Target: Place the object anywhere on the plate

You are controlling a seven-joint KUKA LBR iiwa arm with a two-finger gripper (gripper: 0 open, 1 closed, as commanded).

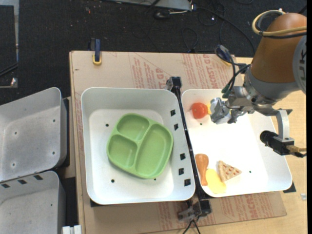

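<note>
A green plate (140, 145) with three compartments lies in the left white bin (92, 130). In the right bin (273, 174), a red tomato-like object (198, 110) sits near the far left corner. My gripper (219, 112) hovers just to the right of it, low over the bin floor. An orange carrot-like piece (202, 164), a yellow piece (215, 180) and a tan wedge like a sandwich slice (228, 170) lie at the near left of the right bin.
The grey arm with its orange band (280, 43) reaches in from the upper right. A black divider with clips (183, 130) separates the two bins. A blue-yellow clamp (97, 51) sits on the bench's far left edge. White lids (29, 130) lie left of the bench.
</note>
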